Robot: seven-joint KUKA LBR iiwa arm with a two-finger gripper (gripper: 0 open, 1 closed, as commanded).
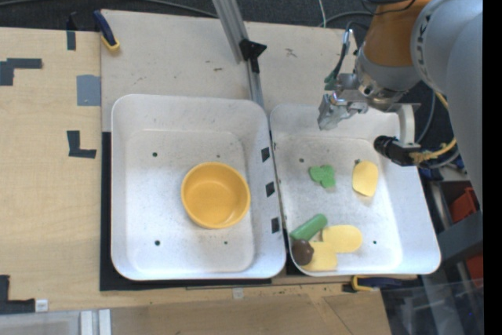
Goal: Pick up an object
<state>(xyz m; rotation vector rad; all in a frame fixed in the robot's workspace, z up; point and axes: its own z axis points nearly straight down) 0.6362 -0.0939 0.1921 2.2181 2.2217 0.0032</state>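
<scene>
Above right bin's (408, 247) far edge, arm (423, 27) down-tilted

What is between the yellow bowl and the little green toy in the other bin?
In the camera view, between the round yellow bowl and the small green toy piece lie bare white bin floor and the two bins' touching rims.

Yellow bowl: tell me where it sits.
The yellow bowl sits in the left bin, right of its centre, near the divide from the right bin.
</scene>
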